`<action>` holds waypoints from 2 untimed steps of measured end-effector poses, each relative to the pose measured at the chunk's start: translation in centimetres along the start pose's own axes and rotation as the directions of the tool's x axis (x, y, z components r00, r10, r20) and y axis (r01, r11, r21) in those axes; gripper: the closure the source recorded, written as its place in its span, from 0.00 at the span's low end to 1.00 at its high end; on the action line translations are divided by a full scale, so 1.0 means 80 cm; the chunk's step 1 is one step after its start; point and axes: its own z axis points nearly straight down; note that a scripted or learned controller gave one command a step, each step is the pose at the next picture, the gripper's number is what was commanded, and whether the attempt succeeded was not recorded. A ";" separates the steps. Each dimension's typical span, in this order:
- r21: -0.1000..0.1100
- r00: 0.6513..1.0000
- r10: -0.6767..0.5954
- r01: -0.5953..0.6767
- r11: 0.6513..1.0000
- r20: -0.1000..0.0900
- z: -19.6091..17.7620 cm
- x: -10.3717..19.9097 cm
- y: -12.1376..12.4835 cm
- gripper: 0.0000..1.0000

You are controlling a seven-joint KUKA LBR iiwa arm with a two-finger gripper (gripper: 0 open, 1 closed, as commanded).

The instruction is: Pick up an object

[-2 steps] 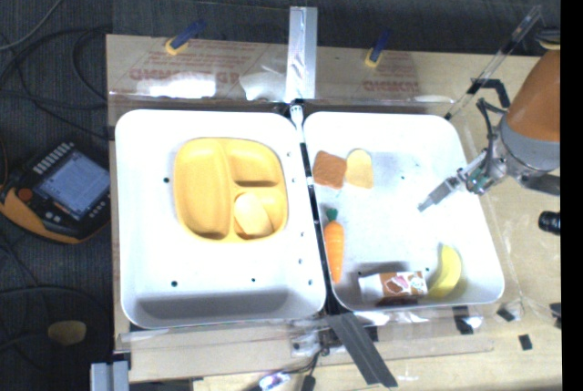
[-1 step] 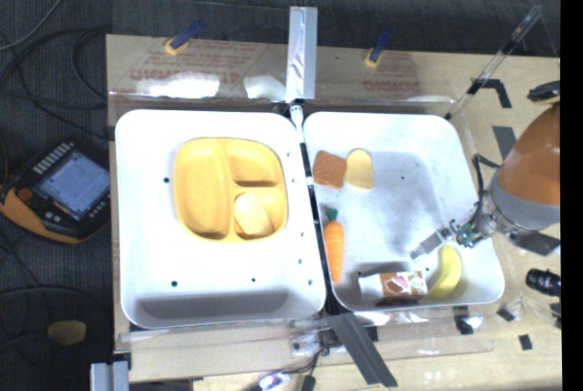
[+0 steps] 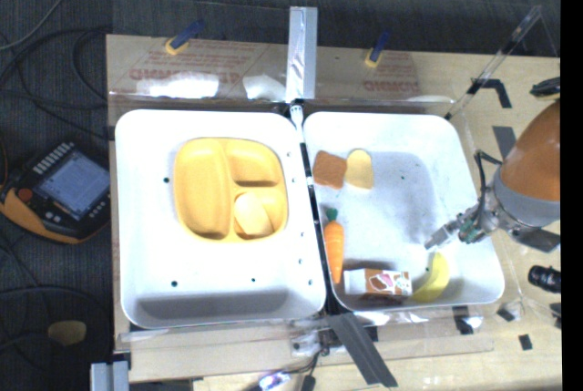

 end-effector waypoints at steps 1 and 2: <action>0.000 1.000 0.000 0.000 1.000 0.000 0.000 0.000 0.000 0.00; 0.002 0.980 -0.200 0.200 0.980 0.006 -0.042 0.012 0.056 0.00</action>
